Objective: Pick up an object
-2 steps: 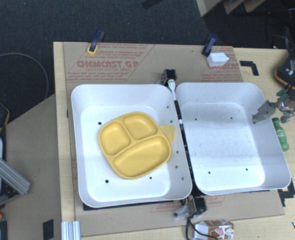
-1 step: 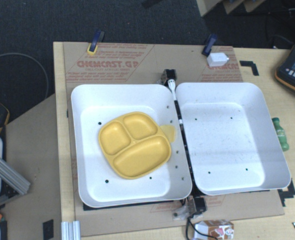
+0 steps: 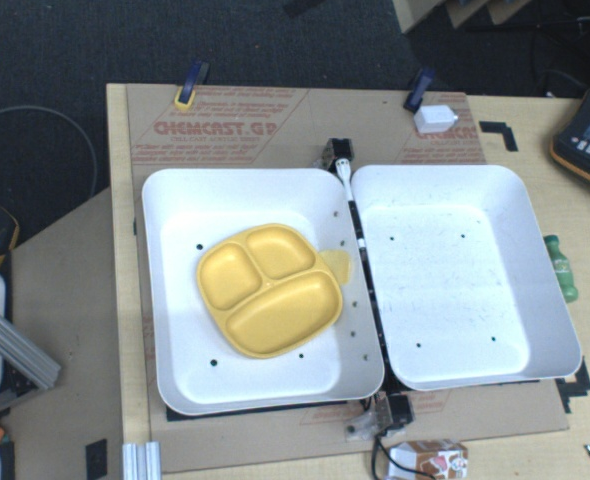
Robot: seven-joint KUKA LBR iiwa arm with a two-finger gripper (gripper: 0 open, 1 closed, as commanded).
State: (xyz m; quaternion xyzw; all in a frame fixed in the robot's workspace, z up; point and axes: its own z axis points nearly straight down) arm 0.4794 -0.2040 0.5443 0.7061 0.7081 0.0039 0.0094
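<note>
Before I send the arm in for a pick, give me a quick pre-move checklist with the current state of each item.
1. Target present: yellow divided plate lies in the left bin. Ok.
2. Target unobstructed from above: nothing lies on top of it. Ok.
3. Target pose: it sits at an angle to the bin walls, apparently flat on the floor. Ok.
4. Extra item: a small yellowish piece lies against the plate's right edge; whether it is attached, cannot tell.
5. Clearance to the divider: the plate's right edge lies near the wall shared with the right bin. Probably ok.
6. Pincer state: cannot tell.
</note>
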